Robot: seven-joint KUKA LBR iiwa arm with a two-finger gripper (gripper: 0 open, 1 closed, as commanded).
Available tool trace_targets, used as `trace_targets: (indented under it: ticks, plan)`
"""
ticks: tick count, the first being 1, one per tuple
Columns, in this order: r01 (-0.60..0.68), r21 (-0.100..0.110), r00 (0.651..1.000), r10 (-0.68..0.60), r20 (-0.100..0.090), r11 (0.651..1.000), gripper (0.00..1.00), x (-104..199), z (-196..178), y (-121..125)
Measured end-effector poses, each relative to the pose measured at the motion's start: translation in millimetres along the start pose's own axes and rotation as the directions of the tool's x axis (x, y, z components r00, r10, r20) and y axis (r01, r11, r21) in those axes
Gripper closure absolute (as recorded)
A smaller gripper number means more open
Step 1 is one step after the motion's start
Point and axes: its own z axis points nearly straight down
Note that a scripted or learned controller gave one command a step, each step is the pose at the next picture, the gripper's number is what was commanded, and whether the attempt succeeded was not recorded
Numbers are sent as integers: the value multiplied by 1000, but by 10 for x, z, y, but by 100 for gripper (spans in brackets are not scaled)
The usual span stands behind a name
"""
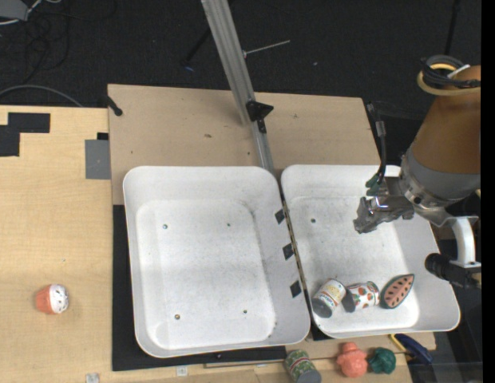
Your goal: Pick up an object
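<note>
In the right bin [335,190], near its front edge, lie three small objects in a row: a green-and-cream can [330,296] on its side, a red-and-white spotted piece [362,295], and a red-and-green slice shape [397,290]. My gripper [367,220] hangs over the right part of this bin, above and behind the row, with nothing seen between its fingers. The grey arm with its orange band [447,134] comes in from the right.
The left bin [152,190] sits beside the right one, with black clips on the shared rim. A red-and-white ball [52,299] rests on the wooden bench far left. A can, a pink toy [351,361] and a green toy [382,361] lie outside the front edge. A metal rail [235,62] slants behind the bins.
</note>
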Motion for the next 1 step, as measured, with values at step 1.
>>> trace_targets:
  ticks: [1]
  plan:
    - [-1, 0, 1000, 1, 0, 1000, 100, 497, -19, 199]
